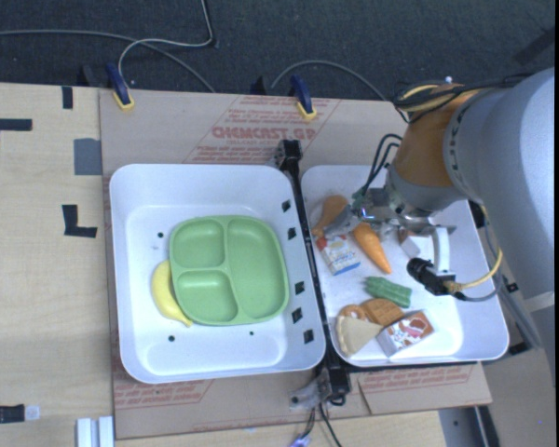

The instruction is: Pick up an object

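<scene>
Orange carrot (374,250) lies in the right bin (484,338), just below your tool (384,214); whether the tool is open I cannot tell, so descend squarely over its middle.

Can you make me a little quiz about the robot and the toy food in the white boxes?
1. True or false: the green plate lies in the left bin.
2. What yellow fruit peeks out beside that plate? A) lemon B) banana C) corn
3. Fill in: the gripper is over the ____ bin, close to the carrot.

Key: 1 true; 2 B; 3 right.
</scene>
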Robot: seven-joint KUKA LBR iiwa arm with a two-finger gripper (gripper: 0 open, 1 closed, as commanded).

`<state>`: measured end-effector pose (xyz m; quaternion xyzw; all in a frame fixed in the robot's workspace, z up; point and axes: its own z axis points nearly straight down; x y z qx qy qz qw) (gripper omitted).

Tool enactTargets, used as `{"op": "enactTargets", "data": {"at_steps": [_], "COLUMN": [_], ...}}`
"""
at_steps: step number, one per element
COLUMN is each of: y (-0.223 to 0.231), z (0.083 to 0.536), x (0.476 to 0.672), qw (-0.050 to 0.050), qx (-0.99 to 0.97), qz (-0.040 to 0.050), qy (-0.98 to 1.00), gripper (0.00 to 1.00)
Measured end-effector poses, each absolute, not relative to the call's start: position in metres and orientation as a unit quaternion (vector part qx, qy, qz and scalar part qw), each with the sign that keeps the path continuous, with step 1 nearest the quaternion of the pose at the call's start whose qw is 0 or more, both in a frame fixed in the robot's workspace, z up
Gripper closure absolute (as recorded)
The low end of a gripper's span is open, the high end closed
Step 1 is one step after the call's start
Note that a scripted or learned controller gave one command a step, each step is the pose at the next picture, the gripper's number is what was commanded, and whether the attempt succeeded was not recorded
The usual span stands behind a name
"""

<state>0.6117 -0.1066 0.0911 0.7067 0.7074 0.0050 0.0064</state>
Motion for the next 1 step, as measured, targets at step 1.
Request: {"op": "enactTargets", "data": {"at_steps": [1], "y": [-0.1066], "z": [0.1023], "x": [0.6126], "qw": [0.008], "qx": [0.706], "qz": [0.0052], "qy": [0.708], "gripper": [1.00]}}
